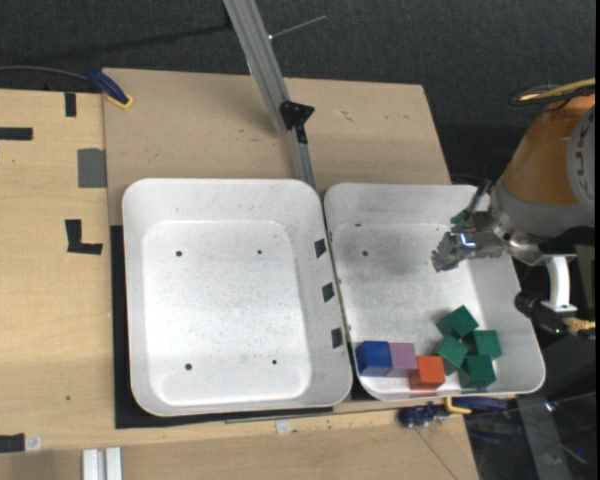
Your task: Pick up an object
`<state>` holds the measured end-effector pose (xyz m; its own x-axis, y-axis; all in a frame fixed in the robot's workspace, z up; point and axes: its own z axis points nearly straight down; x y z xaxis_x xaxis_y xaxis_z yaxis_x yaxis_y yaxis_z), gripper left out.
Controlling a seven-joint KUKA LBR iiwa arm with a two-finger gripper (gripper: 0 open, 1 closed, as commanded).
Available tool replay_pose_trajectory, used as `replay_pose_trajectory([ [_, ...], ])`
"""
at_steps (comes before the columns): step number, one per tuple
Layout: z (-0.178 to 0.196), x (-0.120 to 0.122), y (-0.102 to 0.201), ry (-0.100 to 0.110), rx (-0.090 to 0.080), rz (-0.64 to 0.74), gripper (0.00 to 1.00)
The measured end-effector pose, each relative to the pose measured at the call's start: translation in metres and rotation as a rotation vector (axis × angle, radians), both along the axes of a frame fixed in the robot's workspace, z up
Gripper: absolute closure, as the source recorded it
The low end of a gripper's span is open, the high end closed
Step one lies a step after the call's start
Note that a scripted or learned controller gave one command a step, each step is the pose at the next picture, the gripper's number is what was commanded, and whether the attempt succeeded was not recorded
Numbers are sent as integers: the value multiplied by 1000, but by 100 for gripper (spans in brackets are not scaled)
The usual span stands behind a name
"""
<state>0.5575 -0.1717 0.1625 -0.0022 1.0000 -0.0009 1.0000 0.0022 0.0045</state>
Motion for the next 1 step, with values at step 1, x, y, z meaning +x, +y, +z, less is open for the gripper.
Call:
replay_pose_trajectory([
  [1, 47, 1, 0, 0, 0, 0, 100],
])
